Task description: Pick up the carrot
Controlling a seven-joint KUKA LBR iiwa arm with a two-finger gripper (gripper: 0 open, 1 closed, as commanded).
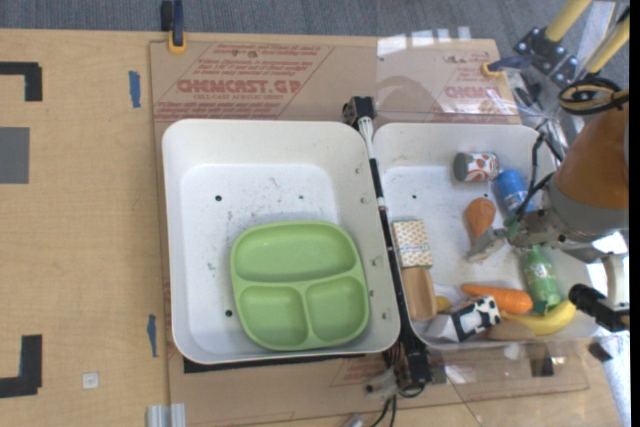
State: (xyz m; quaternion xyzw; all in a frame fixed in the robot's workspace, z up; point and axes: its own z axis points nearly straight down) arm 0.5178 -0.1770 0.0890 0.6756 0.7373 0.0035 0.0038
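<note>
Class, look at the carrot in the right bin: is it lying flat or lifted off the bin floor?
Lying flat. The carrot rests on the right bin floor, beside the banana.

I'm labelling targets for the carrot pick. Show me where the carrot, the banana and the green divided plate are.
carrot (500,297): camera view, middle of its orange body.
banana (550,318): camera view, the yellow curve near its right end.
green divided plate (296,255): camera view, floor of its large upper compartment.

arm (600,175) cut off at right
</note>
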